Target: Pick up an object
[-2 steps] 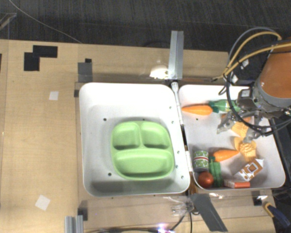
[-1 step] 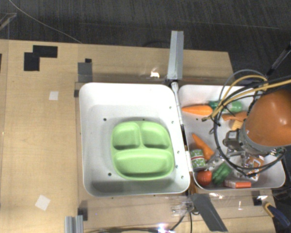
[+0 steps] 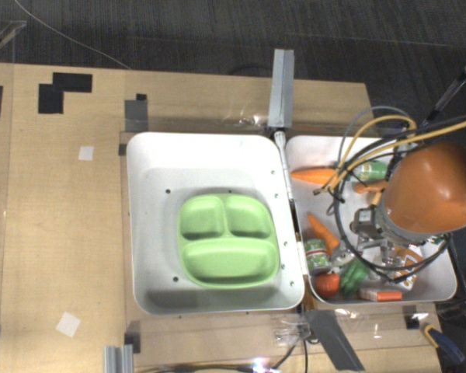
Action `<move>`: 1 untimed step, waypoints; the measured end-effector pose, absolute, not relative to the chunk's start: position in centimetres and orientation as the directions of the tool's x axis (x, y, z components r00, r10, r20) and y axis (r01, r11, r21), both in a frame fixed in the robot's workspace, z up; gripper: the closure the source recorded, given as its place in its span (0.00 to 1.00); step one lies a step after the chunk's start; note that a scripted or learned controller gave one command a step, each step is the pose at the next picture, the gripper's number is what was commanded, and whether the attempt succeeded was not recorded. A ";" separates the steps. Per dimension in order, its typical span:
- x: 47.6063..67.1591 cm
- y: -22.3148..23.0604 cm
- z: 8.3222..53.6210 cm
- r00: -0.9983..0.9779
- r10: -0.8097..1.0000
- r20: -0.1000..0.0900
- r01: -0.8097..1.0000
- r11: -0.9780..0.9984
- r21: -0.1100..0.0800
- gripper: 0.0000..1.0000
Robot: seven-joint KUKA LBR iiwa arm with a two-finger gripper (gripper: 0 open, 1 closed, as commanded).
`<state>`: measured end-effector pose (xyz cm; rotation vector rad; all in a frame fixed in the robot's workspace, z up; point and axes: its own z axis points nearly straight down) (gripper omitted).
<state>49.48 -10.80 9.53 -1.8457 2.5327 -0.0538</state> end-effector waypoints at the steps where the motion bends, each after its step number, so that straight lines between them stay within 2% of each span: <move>1: 49.6 -10.7 9.5 -0.374 -0.928 0.013 -0.927 0.373 -0.023 0.00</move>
